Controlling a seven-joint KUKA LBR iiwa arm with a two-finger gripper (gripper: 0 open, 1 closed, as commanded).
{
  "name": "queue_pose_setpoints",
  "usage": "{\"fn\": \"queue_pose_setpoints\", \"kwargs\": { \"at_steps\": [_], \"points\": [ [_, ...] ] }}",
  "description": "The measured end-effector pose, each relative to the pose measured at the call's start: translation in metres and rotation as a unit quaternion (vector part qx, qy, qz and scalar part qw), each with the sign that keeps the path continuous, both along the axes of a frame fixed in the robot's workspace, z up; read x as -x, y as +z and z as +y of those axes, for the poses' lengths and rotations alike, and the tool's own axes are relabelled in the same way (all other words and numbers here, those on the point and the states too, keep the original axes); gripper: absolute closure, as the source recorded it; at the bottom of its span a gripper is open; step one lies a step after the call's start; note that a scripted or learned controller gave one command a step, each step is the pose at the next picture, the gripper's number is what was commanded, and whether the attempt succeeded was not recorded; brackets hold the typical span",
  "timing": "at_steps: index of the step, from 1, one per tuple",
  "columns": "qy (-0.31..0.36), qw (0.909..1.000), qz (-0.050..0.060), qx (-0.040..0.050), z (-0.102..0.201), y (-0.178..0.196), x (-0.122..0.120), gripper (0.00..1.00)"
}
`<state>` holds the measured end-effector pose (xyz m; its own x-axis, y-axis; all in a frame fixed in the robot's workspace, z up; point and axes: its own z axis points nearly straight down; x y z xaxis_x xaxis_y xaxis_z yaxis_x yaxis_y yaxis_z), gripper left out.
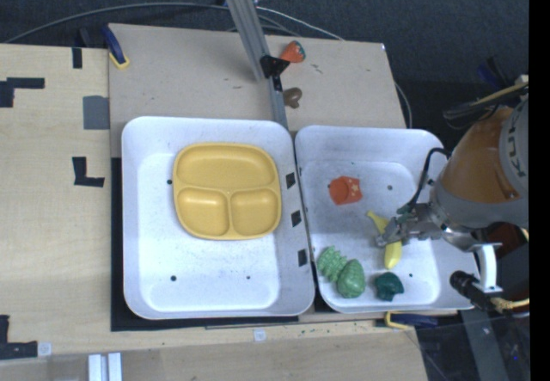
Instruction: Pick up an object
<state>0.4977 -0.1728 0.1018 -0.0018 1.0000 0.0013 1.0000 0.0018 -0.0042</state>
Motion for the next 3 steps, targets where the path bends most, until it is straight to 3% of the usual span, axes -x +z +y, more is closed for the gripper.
{"fn": "queue_pose_setpoints", "kwargs": {
  "at_steps": [3],
  "points": [
    [0.0, 1.0, -0.005, 0.0015, 0.016, 0.165, 0.001, 1.0]
  ]
}}
